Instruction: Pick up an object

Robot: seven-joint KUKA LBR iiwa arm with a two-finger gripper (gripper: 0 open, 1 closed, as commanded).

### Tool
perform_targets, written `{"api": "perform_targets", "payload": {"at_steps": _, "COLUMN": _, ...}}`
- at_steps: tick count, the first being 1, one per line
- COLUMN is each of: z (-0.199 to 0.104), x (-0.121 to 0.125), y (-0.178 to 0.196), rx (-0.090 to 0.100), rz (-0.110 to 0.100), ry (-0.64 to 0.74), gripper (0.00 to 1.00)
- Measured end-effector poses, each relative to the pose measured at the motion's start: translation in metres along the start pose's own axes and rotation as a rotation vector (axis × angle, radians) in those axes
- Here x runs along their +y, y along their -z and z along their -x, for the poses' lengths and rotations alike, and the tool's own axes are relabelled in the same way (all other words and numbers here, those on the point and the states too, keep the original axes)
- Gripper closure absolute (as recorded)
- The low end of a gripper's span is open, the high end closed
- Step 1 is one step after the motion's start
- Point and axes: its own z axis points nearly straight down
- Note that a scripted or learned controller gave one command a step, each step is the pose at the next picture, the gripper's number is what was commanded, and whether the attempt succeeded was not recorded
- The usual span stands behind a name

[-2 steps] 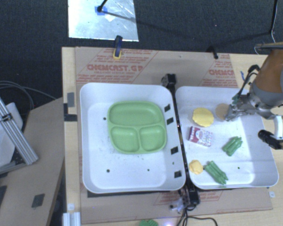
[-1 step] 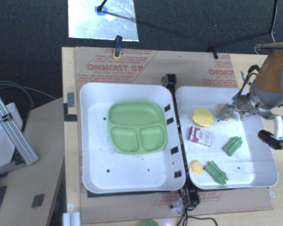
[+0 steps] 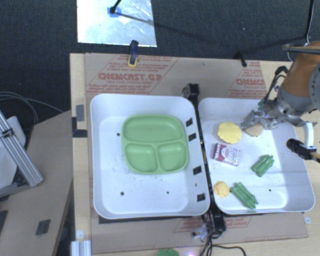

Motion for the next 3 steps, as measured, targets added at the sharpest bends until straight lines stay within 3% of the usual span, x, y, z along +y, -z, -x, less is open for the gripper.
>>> {"api": "perform_targets", "payload": {"at_steps": 1, "z": 0.0, "x": 0.0, "y": 0.012, "rx": -0.001, "rz": 0.002, "ry": 0.001, "gripper": 1.0}}
{"api": "perform_targets", "payload": {"at_steps": 2, "z": -0.067, "x": 0.021, "y": 0.029, "rx": 0.0, "rz": -0.003, "ry": 0.003, "gripper": 1.0}}
{"api": "perform_targets", "payload": {"at_steps": 3, "z": -0.12, "x": -0.062, "y": 0.104, "rx": 0.003, "rz": -0.007, "ry": 0.001, "gripper": 1.0}}
